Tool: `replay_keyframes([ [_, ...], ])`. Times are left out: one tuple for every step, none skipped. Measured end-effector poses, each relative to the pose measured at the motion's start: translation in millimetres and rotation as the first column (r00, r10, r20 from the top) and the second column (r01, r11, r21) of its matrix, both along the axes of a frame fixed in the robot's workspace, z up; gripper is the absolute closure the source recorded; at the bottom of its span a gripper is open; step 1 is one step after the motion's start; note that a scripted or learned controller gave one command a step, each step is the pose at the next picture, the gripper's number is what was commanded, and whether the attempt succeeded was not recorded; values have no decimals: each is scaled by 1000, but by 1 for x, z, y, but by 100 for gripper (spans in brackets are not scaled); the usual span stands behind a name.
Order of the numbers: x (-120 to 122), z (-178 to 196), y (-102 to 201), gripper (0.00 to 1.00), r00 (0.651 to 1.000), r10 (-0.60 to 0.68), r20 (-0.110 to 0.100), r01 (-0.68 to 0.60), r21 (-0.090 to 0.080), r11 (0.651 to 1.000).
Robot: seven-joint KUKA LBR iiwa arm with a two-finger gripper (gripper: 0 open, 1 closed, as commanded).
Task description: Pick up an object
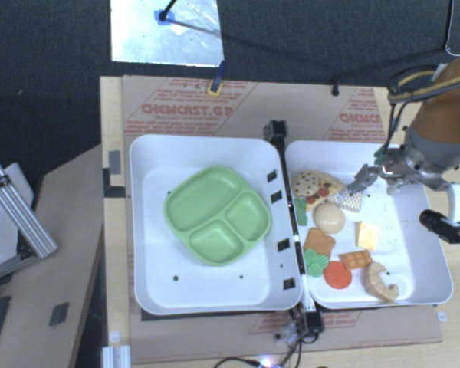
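Okay, two shallow white bins side by side on the bench. Left bin (149, 228) holds a pale green divided plate (217, 215), three compartments, smooth moulded plastic, lying flat and slightly turned. Right bin (422, 240) holds the toy food, so the pick target is in there, bunched toward the left wall and near edge.

Items: a pizza slice (314, 184) with red dots at the far left; a round cream-coloured bun or egg-like piece (329, 218) just near of it; an orange toast-like piece (319, 242); a green ridged leafy piece (316, 263) touching it; a red disc, probably a tomato slice (338, 275); a small brown waffle or cracker (356, 259); a yellow cheese square (367, 235); a tan curled croissant or shrimp shape (382, 281) nearest the front. All look like hard matte plastic, mostly flat and small, so a top-down pinch seems the sensible approach.

Arm reaches in from the right, orange band up high. Gripper (360, 184) hangs low over the far-left part of the right bin, tilted toward the pizza slice and the round piece. A pale wedge with a speckled or grid texture (351, 200) sits right at the fingertips; touching or just beside, can't say. Jaw state: cannot tell, too small and foreshortened. Nothing clearly lifted; judging by this, the grasp is at the approach or closing stage.
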State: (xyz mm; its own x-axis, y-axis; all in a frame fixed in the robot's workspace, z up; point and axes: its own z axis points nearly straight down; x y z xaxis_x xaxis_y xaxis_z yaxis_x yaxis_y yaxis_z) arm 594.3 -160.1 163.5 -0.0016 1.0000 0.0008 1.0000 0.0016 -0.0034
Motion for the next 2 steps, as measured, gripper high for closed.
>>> replay_keyframes([
  [3,-58,9,0,1000,3,1,-3,0,1000],
  [4,-79,9,0,1000,1,5,-1,-1,1000],
])
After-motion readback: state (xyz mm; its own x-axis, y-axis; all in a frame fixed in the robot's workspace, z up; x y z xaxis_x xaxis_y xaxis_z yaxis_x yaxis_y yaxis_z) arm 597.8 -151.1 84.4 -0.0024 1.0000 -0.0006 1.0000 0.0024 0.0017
